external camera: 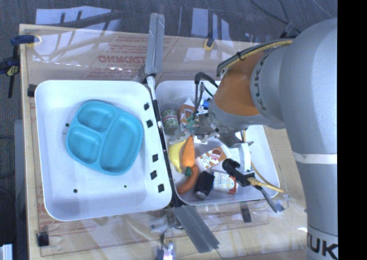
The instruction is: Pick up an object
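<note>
Gripper [202,127] sits low in the right bin [269,156]; I cannot tell its state, as the wrist hides it. Carrot [188,151] and banana [175,154] lie just beside it. I judge nothing lifted yet; grasp and raise remain.
</note>
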Robot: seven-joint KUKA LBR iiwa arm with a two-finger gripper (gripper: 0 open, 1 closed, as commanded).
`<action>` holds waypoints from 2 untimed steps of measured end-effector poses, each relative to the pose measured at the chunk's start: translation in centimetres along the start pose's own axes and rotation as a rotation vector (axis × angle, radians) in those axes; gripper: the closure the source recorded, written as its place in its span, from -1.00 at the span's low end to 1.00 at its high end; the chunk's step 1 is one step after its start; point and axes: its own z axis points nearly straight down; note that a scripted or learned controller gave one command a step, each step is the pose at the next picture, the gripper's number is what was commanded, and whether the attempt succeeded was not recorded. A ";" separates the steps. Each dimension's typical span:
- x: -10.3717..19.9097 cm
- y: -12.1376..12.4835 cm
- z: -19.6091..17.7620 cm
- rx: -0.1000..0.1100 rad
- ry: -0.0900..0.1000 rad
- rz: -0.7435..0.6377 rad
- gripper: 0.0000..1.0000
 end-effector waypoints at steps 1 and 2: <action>5.1 1.9 -6.7 0.018 0.009 -0.108 -1.00; 2.0 2.7 -1.4 -0.001 0.016 -0.174 -1.00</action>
